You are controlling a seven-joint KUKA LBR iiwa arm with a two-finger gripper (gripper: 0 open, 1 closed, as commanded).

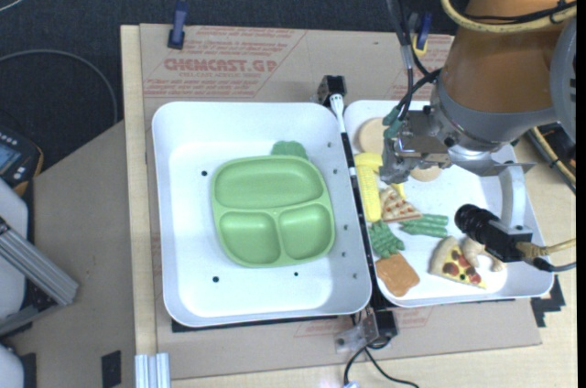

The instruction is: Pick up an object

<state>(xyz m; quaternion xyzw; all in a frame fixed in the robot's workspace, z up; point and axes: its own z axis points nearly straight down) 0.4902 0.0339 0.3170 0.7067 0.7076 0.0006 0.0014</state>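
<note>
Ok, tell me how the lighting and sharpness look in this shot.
Camera view: even, soft light; the left bin is bright white with mild glare, and the green tray casts little shadow. The arm is slightly soft, and its bulk shades the pincer and nearby toy food. The pizza slice reads clearly.

Glossy white plastic bins (183,221) (smooth), matt green plastic tray (272,210).

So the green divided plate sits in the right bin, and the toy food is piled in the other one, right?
Not quite. The camera view shows the green divided plate in the left bin; the toy food, such as the pizza slice, lies in the right bin, as you said of the other bin.
</note>
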